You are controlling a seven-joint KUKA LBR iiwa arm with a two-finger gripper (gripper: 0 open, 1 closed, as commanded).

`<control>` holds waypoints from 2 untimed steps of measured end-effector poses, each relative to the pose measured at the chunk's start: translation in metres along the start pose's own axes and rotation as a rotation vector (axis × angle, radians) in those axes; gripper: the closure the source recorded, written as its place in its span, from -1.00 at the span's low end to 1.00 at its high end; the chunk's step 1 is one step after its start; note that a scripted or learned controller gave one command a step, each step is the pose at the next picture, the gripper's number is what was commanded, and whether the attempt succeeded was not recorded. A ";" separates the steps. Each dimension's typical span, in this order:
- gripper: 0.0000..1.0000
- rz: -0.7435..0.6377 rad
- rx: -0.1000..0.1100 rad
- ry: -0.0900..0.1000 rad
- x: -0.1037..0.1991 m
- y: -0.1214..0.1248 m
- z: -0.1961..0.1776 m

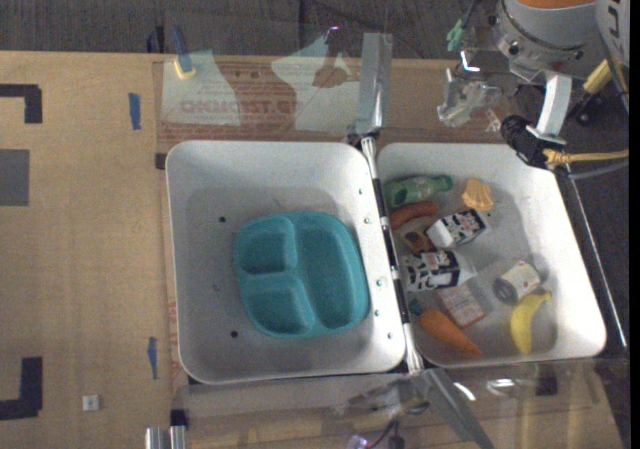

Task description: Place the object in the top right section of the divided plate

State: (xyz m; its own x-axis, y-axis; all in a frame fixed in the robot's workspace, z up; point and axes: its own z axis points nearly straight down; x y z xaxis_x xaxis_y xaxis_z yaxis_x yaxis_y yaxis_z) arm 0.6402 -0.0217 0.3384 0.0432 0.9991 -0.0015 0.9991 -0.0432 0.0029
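A teal divided plate [298, 272] lies in the left white bin [200, 187], with two small sections on its left side and one long section on its right. My gripper [468, 102] hangs high above the back rim of the right bin [575, 237], below the orange band of the arm, and nothing shows in it. Below it the right bin holds several toy foods: a green item [418, 187], a brown sausage [413, 212], a yellow-orange piece [478, 194], two black-and-white cartons [457, 228] [432, 270], a carrot [448, 330], a banana [527, 320] and a small can [516, 280].
A metal divider [372, 97] runs between the bins at the back. A small pinkish box [462, 304] lies by the carrot. A yellow cable [600, 154] trails from the arm over the right bin's back corner. Bare bin floor surrounds the plate.
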 end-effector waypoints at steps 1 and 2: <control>1.00 -0.462 0.003 0.003 0.061 -0.044 0.106; 1.00 -0.356 0.000 0.002 0.143 -0.084 0.226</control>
State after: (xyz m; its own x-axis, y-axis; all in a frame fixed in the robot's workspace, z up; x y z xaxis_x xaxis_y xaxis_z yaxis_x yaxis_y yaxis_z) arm 0.5628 0.1245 0.1119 -0.3081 0.9513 -0.0003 0.9513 0.3081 0.0021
